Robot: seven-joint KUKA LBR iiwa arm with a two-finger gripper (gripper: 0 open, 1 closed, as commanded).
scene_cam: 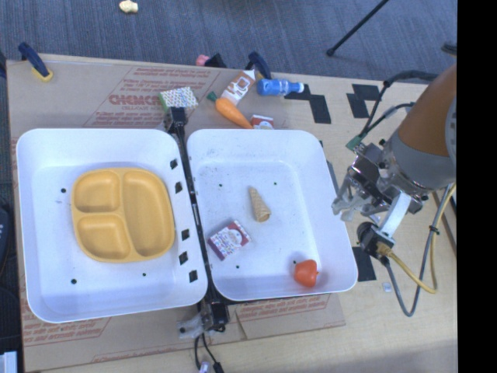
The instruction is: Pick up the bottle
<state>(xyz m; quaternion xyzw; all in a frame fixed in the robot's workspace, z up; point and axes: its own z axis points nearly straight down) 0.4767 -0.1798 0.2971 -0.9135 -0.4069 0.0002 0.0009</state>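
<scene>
Item, the bottle (pixel 238 88): a small white bottle with an orange label and dark cap is being shown lying on its side on the cardboard at the upper centre of the frame, outside both bins, just above a carrot (pixel 232 113) and left of a blue bottle-like toy (pixel 277 87); it is judged light, stiff and smooth-sided, likely to roll, and best taken across the middle of its body. Item, the gripper (pixel 359 202): it is being held at the right of the frame beside the right bin (pixel 330 179), well apart from the bottle, nothing is seen in it, and its opening cannot be told.
</scene>
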